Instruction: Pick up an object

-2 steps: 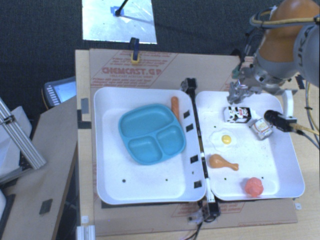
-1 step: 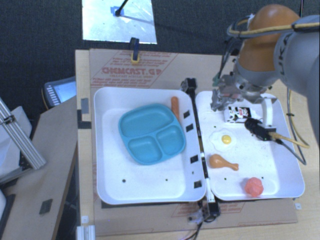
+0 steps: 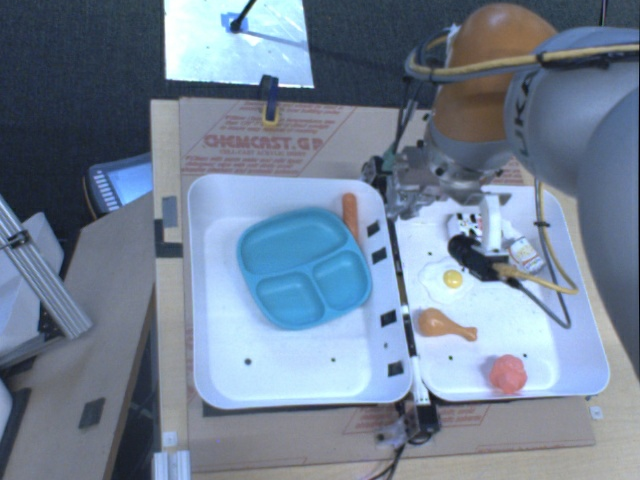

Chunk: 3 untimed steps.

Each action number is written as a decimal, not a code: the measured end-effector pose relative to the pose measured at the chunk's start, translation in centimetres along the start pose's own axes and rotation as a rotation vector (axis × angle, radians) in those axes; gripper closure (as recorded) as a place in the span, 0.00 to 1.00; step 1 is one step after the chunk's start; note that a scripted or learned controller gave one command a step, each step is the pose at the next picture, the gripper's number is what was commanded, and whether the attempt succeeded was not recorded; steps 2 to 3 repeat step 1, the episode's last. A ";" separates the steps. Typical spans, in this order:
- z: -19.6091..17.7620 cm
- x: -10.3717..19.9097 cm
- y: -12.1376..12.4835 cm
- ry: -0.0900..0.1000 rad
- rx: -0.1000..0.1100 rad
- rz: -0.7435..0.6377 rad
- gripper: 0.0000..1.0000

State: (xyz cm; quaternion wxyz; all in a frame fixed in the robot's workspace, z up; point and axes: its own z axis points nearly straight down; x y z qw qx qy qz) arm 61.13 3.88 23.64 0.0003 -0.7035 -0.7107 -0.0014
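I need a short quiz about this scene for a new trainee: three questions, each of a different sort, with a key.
1. True or false: the blue tray lies in the left bin.
2. Which lies nearest the front edge of the right bin? A. fried egg B. pink ball C. drumstick
3. Fill in: the orange sausage lies beside the tray's ____ edge.

Key: 1 true; 2 B; 3 right
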 end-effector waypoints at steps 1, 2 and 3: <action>0.6 6.2 -1.3 -0.001 0.001 0.001 1.00; 0.6 6.2 -1.3 -0.001 0.001 0.001 1.00; 0.6 6.2 -1.3 -0.001 0.001 0.001 1.00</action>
